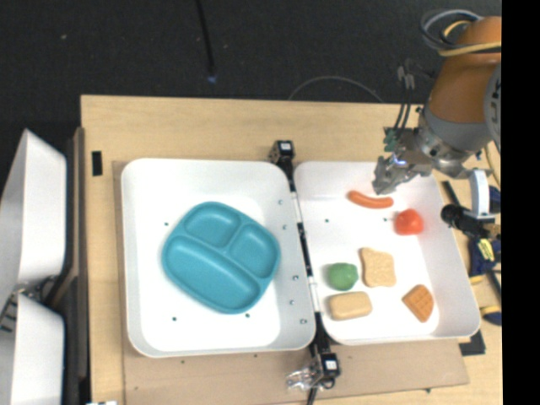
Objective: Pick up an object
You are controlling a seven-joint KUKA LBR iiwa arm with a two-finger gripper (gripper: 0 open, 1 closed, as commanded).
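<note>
The right bin (439, 323) holds several toy foods: an orange-red sausage (369, 198), a red tomato-like piece (409, 222), a green round piece (342, 275), a tan cracker (378, 267), a tan bread roll (349, 305) and an orange waffle piece (418, 302). My gripper (387, 178) hangs at the bin's far edge, just above and right of the sausage, apart from it as far as I can tell. Nothing shows between its fingers.
The left bin (143, 310) holds a teal divided plate (221, 256). Black clamps (283, 152) sit at the seam between the bins, far and near. Cables and tools lie along the bench's right edge (472, 226).
</note>
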